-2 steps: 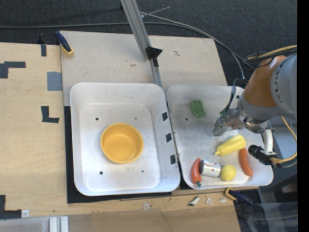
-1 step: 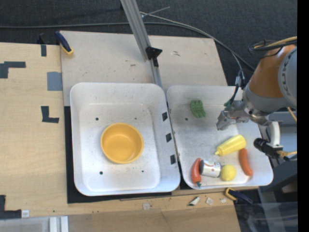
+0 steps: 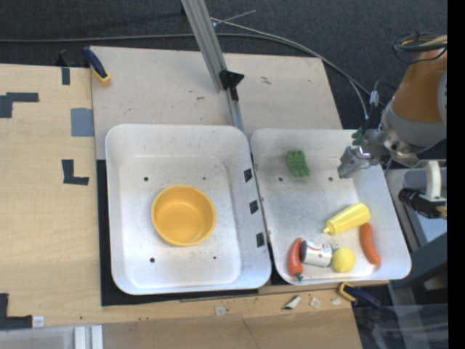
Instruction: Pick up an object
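Observation:
The right bin [image 3: 290, 209] holds a green knobbly toy [image 3: 296, 163] near its far side. Toward its front lie a yellow squeeze bottle [image 3: 347, 219], an orange carrot-like piece [image 3: 370, 243], a yellow lemon [image 3: 344, 259], a small silver can [image 3: 317, 254] and a red pepper-like piece [image 3: 294, 259]. My gripper [image 3: 352, 163] hangs over the bin's far right edge, right of the green toy and apart from it. Nothing shows between its fingers.
The left bin [image 3: 131, 158] holds a yellow bowl [image 3: 183, 214]. A slanted metal post [image 3: 211, 46] rises behind the bins. Cables run across the back. A yellow-and-blue clamp [image 3: 96, 65] sits at the bench's far left corner.

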`<action>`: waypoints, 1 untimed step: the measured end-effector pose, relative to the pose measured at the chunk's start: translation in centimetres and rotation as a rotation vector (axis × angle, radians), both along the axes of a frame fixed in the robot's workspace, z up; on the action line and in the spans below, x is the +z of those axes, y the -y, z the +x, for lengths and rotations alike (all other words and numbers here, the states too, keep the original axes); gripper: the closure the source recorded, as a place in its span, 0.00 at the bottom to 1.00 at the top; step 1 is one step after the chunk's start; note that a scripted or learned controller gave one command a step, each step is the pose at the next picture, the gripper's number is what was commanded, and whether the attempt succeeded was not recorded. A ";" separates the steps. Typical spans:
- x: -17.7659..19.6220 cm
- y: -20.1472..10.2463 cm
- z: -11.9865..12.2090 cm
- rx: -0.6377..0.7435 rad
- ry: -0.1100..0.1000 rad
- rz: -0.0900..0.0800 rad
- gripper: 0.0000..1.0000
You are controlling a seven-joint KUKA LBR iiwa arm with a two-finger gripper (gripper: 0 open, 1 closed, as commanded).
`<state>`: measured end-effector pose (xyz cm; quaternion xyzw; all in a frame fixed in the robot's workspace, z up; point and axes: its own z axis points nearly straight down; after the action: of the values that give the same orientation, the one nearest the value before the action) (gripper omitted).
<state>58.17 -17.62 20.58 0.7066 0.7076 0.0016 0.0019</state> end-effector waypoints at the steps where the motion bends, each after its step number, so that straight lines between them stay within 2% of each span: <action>1: 4.9 -0.6 0.8 0.001 -0.002 0.000 1.00</action>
<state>59.00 -16.98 25.47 0.7063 0.7079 0.0009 0.0010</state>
